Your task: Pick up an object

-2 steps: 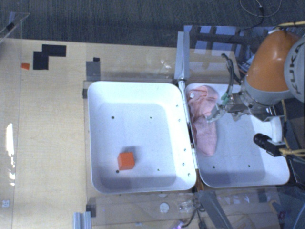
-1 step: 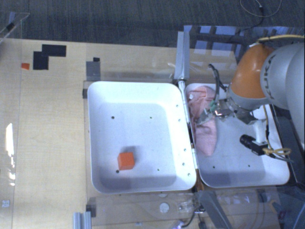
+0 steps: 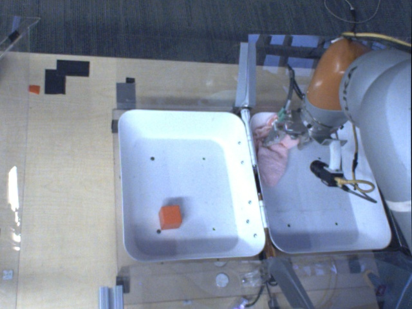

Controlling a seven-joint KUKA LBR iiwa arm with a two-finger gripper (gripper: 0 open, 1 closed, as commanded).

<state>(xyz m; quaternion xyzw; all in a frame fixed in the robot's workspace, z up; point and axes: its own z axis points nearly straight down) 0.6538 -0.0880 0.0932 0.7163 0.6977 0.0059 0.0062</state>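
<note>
Gripper: low in the right bin's far left corner, grasp cannot be told | pink cloth: crumpled at the gripper, along that bin's left wall | orange block: left bin

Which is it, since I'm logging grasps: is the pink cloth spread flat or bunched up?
Bunched up: the pink cloth sits in a wrinkled heap against the right bin's left wall.

block in the left bin, toward its front; cloth in the right bin, against its left wall
</note>
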